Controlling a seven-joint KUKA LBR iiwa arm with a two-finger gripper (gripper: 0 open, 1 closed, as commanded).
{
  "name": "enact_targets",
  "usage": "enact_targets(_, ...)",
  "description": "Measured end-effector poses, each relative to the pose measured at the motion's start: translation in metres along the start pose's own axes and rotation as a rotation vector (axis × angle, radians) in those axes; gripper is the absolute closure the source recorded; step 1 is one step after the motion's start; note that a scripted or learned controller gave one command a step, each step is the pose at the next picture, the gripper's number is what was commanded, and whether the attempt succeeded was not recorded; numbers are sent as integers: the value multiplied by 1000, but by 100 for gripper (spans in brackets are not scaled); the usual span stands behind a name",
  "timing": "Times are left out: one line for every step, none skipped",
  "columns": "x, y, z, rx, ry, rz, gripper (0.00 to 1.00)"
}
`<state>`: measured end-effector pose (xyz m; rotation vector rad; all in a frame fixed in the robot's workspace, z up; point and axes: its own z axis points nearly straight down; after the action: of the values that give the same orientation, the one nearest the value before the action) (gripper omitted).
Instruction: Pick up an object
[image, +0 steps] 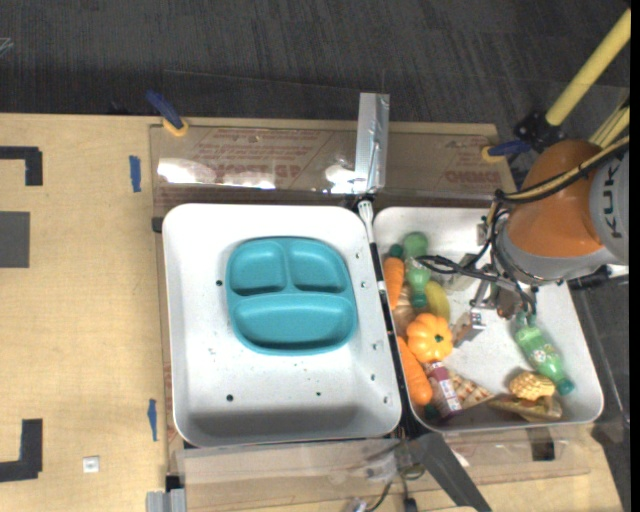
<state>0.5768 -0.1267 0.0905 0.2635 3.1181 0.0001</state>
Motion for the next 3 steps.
enact_targets(32, -62, -23, 0, 7, -262, 0)
enact_targets(-34, -16, -66, 0, 1, -37, 0)
enact_targets(29, 6, 0, 2, -2, -103, 0)
